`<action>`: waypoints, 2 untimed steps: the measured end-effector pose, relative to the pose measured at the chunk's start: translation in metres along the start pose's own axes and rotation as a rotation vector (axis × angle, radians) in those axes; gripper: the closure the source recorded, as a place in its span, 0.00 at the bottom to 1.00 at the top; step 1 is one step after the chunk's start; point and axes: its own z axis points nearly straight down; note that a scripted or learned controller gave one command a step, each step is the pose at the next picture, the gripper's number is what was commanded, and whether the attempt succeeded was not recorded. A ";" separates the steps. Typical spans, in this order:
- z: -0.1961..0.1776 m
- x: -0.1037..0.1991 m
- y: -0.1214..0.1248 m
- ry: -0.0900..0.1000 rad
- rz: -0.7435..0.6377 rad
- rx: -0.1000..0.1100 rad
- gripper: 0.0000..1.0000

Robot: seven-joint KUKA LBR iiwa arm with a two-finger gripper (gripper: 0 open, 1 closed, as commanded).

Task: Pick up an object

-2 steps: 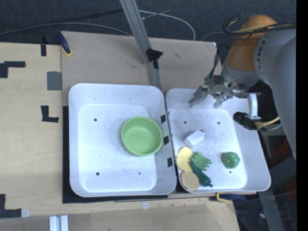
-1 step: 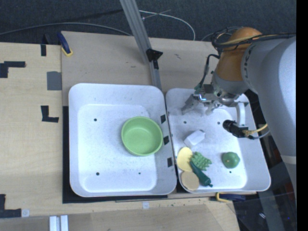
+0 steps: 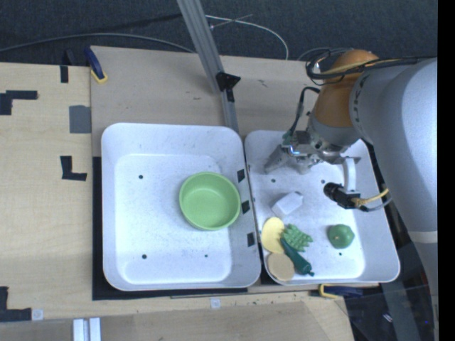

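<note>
Over the right bin (image 3: 377, 265) hangs the claw (image 3: 281, 160), in that bin's upper left part, close to the wall it shares with the left bin (image 3: 114, 212). Whether the claw is released or clenched cannot be told; its tip is a blurred grey shape, and nothing can be made out in it. The grey arm (image 3: 398, 112), with its orange band (image 3: 338, 94), comes in from the right bin's upper right side.

Every loose thing but one lies in the right bin. A small white block (image 3: 287, 204) sits just below the claw, apart from it. Toward the bin's lower left corner are a yellow piece (image 3: 271, 234), a tan disc (image 3: 279, 266) below it, and a dark green leafy toy (image 3: 296, 246) leaning against both. A small green ball-like thing (image 3: 340, 236) rests alone to the right of these.

A green bowl (image 3: 209, 201) stands upright in the left bin, near the shared wall.

Both bins rest on a wooden surface (image 3: 43, 212).
</note>
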 end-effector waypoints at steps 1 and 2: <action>-0.011 0.001 0.000 0.001 -0.001 0.000 1.00; -0.075 -0.001 0.002 0.001 0.000 -0.008 1.00</action>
